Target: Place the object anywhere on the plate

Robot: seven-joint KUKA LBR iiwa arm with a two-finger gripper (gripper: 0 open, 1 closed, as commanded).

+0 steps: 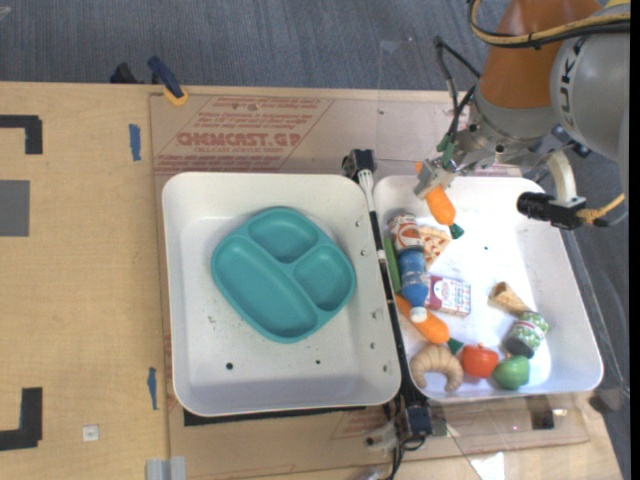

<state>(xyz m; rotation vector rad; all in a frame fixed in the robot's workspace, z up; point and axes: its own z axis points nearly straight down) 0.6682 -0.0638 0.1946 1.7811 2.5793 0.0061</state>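
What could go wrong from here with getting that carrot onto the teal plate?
1. The gripper sits at the tip of the orange carrot, which hangs tilted, so it may slip out on the way.
2. The carrot must cross the raised rims and black clamp between the bins; a low pass could clip them.
3. The teal plate sits left of centre in the left bin, so an early release lands in the bin.

My right bin (575, 298) keeps a croissant (437, 365), tomato (479, 360), lime (512, 371), blue bottle (412, 268), pink carton (450, 294) and pizza slice (418, 236).
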